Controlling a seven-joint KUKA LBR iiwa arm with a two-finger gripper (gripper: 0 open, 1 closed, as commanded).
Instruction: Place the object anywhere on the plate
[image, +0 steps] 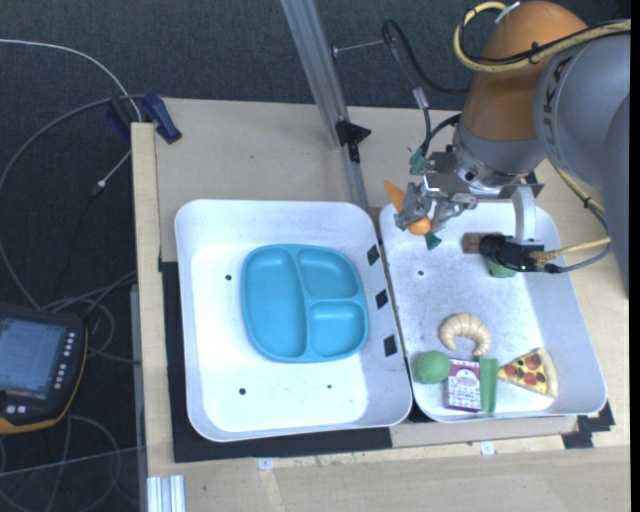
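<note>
Gripper: we see the gripper (428, 205) over the top left corner of the right bin (575, 330), its fingers closed on a small orange carrot (412, 213).
Carrot: it sits between the fingers, tilted, its orange body to the gripper's left and a bit of green at its lower end.
Plate: the blue divided plate (303, 302) lies in the left bin (210, 390), well apart from the carrot.
Right bin: we note a croissant (467, 332), a green ball (432, 367), a small carton (463, 385) and a pizza slice (530, 372) near its lower edge.
Worktop: the worktop (250, 150) carries both bins side by side.
</note>
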